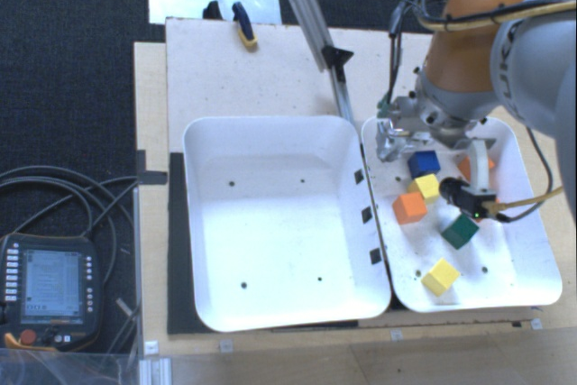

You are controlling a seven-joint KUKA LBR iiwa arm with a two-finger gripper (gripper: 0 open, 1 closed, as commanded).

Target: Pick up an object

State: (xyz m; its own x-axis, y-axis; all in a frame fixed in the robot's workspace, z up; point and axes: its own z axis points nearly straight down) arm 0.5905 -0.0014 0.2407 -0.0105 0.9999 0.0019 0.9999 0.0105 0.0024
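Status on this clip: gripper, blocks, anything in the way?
Gripper low over right bin, fingers hidden. Blue block, small yellow block, orange block clustered beside it. Green block loose; none seen held.

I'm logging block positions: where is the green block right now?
The green block lies in the right bin, toward its right side, right of the orange block and up-right of the lone yellow block.

The end effector (431,140) fingers are masked by the wrist. An orange block (467,167) is half covered. The arm (541,50) is cropped at right.
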